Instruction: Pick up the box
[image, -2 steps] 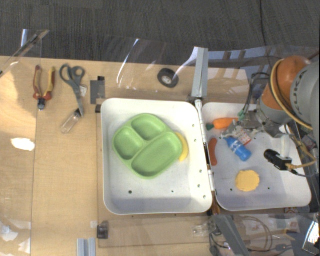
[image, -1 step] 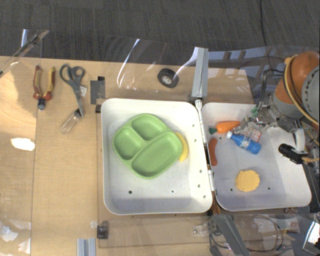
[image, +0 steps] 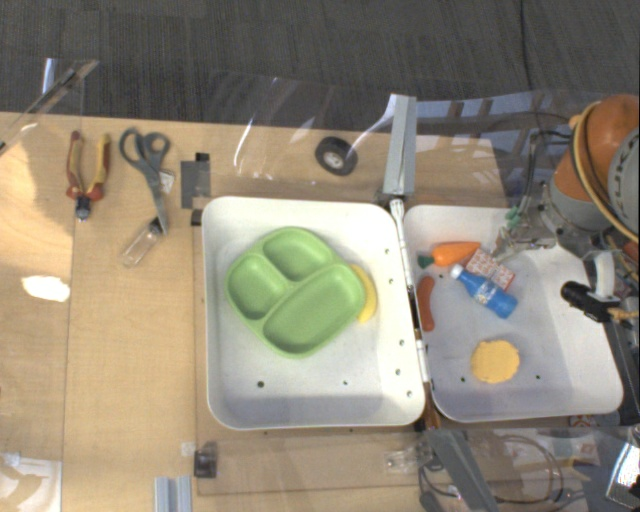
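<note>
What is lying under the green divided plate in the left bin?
A yellow object pokes out from beneath the green divided plate's right edge in the left bin. Most of it is covered, so its shape and identity cannot be told.

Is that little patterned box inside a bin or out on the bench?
Inside. The box lies in the right bin, near its back wall, between the orange carrot and the blue bottle.
</note>
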